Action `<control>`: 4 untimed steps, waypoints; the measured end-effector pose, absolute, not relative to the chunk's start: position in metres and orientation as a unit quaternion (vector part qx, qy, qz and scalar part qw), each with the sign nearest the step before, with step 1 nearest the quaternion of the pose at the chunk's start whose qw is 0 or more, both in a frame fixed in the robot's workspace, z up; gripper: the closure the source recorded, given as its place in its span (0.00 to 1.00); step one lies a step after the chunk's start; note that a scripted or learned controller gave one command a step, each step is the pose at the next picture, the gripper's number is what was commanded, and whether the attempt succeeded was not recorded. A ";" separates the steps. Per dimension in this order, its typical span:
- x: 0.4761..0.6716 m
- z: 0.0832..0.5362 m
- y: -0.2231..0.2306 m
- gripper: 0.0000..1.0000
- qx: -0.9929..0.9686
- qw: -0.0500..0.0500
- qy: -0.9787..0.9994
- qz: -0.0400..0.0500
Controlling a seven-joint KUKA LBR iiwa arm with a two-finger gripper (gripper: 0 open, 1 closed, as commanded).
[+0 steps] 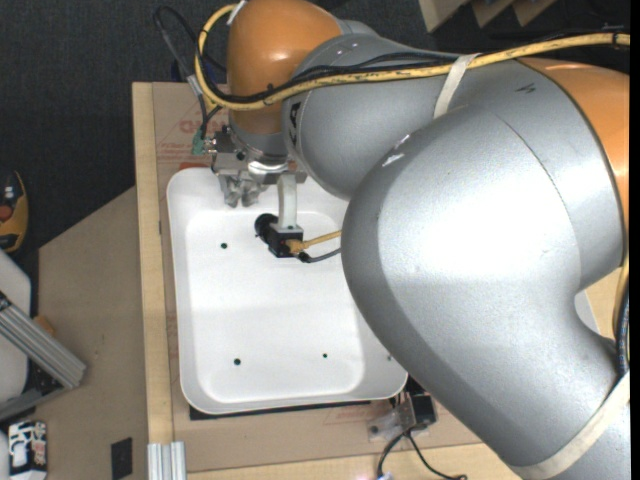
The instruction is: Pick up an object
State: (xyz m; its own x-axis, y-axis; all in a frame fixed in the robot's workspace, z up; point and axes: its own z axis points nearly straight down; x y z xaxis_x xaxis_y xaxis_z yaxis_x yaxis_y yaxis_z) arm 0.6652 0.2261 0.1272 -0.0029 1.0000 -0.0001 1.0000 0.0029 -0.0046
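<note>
One white bin [200,298] is what I have to work with from here, and the gripper [235,196] hangs over its far end, just inside the far rim and pointing down at the bin's bottom. I cannot tell whether it is open or closed, and I see nothing held in it. As for the object I am meant to pick up, I cannot place it. If there is one, it is hidden under the gripper or under the big grey arm [480,248] that covers the right side of the bin. The few small dark dots [237,361] on the white bottom look to me like marks in the bin itself, not things to lift. So I can only guess at handling: anything hidden that well is probably small and light, and I would take it across its narrowest part. The bin bottom looks smooth and glossy, so I expect a small thing to slide away if nudged. Room is tight toward the far rim, with bare bottom open on the near side. The bin sits on a brown bench [150,268].
</note>
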 end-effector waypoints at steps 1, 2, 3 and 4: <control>0.635 0.232 0.225 1.00 -0.707 -0.002 -0.708 -0.005; 0.543 0.078 0.224 1.00 -0.707 0.002 -0.707 0.003; 0.508 0.197 0.225 1.00 -0.706 0.000 -0.708 -0.003; 0.507 0.465 0.224 1.00 -0.706 -0.003 -0.708 -0.010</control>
